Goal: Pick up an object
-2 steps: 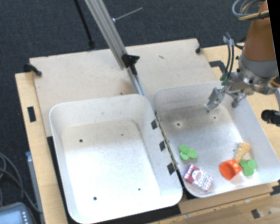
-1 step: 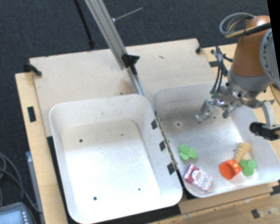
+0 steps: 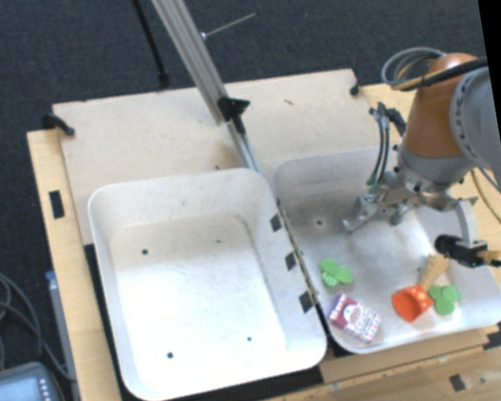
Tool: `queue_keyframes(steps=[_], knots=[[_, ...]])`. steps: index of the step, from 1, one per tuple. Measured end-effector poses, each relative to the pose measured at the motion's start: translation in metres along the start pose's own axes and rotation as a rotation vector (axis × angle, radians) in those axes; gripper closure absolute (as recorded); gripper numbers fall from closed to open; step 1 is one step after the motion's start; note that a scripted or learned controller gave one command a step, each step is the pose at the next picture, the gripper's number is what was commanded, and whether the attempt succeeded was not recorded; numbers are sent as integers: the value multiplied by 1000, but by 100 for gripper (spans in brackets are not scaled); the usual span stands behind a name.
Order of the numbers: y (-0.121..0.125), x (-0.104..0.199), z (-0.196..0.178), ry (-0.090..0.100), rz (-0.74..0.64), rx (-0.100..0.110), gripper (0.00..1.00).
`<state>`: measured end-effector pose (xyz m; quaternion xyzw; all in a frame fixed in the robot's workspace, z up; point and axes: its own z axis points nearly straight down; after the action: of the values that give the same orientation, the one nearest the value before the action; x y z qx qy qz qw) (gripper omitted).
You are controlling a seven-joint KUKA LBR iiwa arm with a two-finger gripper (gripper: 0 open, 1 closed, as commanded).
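Several objects sit in the right bin (image 3: 323, 178) — I'd take the green piece (image 3: 336, 274), below-left of my gripper (image 3: 358, 218), fingers' state I cannot tell — descending straight.

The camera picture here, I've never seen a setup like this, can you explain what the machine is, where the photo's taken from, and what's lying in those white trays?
One camera fixed above a bench looks down at a slant. The grey machine with the orange band is a robot arm reaching in from the right. Its gripper, a two-finger claw, hangs over the right bin; I see nothing held in it. That bin holds a green clover-shaped toy, a pink and white packet, an orange piece, a tan piece and a smaller green piece. The left bin sits beside it. The arm's job is picking up an object.
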<state>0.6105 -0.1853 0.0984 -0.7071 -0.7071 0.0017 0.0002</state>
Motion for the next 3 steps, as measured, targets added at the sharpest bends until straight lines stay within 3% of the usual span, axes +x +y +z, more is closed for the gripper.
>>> queue_keyframes(steps=[1,3], knots=[[2,-1,-15,-1,1,-9,100],[-1,-3,-132,0,-3,-12,100]])
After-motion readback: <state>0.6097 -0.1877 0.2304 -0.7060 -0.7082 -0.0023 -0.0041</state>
